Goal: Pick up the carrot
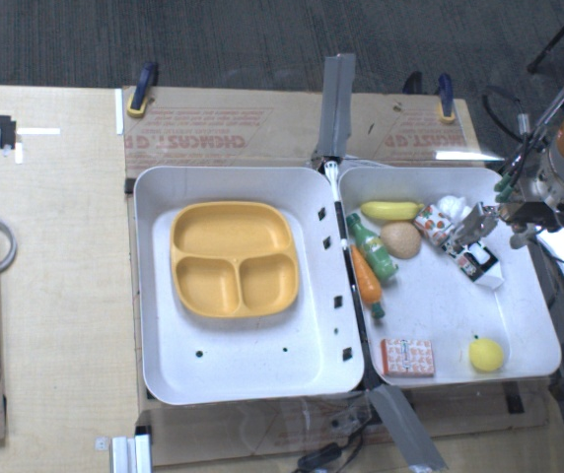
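Carrot [366,275]: lies in the right bin [519,313], near its left wall, touching the green bottle [373,249].
Gripper [478,223]: low over the bin's far right, by a crumpled packet [440,223]; well apart from the carrot.
Fingers: cannot tell whether apart or together.
Left bin [164,363]: holds a yellow divided plate [234,258].

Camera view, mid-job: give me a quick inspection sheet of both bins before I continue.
Surface: right bin and left bin, side by side on the bench.
Job's things: carrot lies by the right bin's left wall, against a green bottle.
Clutter: banana, potato, lemon, small box; yellow divided plate in left bin.
Claw: claw over right bin's far right part, away from carrot.
Cables: dark cables below the bins.
Surroundings: blue clamps, cardboard.
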Controlling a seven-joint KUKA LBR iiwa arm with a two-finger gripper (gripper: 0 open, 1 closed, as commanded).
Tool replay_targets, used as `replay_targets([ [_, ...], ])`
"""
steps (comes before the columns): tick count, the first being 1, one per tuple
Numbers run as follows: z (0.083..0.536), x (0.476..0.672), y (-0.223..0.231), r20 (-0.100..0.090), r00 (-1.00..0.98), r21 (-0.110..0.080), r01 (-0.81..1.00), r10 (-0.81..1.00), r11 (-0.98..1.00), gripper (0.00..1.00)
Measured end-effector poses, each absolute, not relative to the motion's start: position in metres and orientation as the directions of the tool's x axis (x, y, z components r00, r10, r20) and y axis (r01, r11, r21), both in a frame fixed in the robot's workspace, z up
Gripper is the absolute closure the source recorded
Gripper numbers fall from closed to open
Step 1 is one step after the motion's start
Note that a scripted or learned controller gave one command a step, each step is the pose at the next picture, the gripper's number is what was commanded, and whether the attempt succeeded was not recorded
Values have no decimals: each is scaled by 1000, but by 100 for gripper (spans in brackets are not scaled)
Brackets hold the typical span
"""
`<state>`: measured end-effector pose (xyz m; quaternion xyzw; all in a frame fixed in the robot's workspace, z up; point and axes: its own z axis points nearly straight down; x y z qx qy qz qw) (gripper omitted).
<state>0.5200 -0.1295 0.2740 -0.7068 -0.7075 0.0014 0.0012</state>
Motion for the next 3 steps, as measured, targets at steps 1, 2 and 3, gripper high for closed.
replay_targets([
  [1,200,479,-66,1,-207,-3,978,978,207,0],
  [2,191,478,10,1,-401,-2,916,916,401,0],
  [3,191,483,-30,0,-425,0,905,905,425,0],
])
